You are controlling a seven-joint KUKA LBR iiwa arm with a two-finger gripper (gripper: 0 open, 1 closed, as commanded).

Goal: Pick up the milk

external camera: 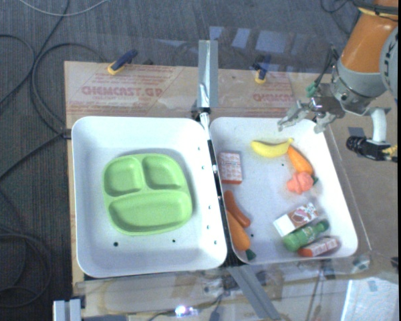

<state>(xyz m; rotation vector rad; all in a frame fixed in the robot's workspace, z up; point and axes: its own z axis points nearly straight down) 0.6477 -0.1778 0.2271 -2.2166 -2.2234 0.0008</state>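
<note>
While the arm reaches in from the right with its orange band up top, the tool sits over the far rim of the right bin, near the back right corner. Its fingers look spread apart, and I can't see anything between them, so it's got hold of nothing.

The milk (small white carton with a red label, as far as I can make out) is lying tilted in the near right part of that same bin, well apart from the tool. Just beside it on the near side is a green bottle, and next to that a red bottle right up by the front rim.

Other stuff in the right bin: a banana near the back, an orange carrot touching its right end, a pinkish lumpy thing just below that, a red and white packet along the left wall, plus a sausage and another carrot in the near left corner.

The left bin holds a green divided plate with three compartments. Both bins sit on a tabletop of brown board with a couple of clamps at the back edge
</note>
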